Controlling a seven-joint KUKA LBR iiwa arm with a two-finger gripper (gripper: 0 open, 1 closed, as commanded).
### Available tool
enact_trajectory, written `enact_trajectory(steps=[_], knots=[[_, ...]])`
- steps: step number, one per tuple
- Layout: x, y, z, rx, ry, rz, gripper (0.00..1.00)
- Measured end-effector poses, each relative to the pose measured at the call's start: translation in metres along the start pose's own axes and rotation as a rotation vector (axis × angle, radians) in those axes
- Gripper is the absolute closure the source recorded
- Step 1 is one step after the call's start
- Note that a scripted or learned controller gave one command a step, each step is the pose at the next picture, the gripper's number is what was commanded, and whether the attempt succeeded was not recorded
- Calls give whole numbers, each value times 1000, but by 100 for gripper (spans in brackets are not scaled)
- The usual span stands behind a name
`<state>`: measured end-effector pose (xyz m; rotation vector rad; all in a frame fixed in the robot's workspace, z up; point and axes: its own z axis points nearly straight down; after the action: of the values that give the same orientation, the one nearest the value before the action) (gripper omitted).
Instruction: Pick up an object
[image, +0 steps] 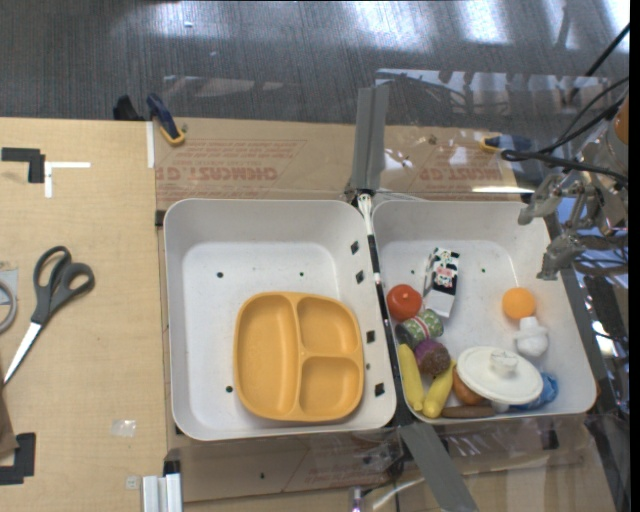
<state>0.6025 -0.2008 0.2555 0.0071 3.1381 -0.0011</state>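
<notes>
The right bin (480, 232) holds a pile of small items: a red tomato (404, 301), a black-and-white carton (443, 278), an orange ball (519, 303), a small white piece (532, 342), a white round lid (498, 374), a yellow banana (409, 375), and a purple item (432, 356). In the left bin (250, 230) lies a yellow divided plate (298, 357). My gripper (537, 243) hangs over the right bin's far right corner, above and right of the orange ball. Its two fingers stand apart, open, with nothing between them.
Scissors (50, 290) lie on the wooden bench at the left. A blue-and-yellow clamp (165, 120) sits at the back by the cardboard. Black cables (560, 150) and the arm crowd the right edge. A grey bar (368, 140) rises behind the divide between the bins.
</notes>
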Motion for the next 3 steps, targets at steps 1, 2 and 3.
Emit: enact_trajectory(steps=[1,2,3], knots=[[-16,-20,138,0,0,18,0],[-17,79,163,-1,0,96,0],[2,10,87,1,-3,108,0]])
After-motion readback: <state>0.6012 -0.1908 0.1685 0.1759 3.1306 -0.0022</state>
